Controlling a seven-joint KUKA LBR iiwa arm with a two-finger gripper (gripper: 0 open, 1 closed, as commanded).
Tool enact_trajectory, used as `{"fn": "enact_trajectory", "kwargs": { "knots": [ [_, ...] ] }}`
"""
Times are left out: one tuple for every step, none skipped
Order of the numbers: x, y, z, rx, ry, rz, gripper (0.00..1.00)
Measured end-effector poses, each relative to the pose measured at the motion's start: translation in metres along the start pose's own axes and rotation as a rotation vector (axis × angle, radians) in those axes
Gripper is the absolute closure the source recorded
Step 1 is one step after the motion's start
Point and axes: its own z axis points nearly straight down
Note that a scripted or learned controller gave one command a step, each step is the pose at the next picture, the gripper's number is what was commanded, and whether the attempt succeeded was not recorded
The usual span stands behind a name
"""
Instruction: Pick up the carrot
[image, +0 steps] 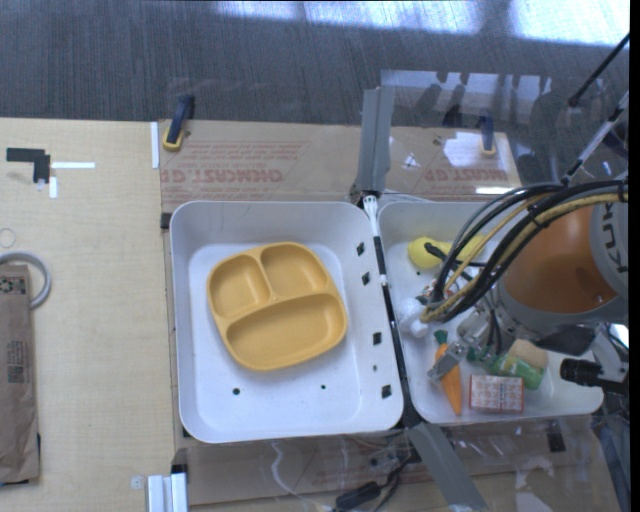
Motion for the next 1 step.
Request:
{"fn": "enact_trajectory", "kwargs": {
  "knots": [
    [-0.0008,-0.0007,-0.0085,0.0,0.0,0.005,1.0]
  ]
}}
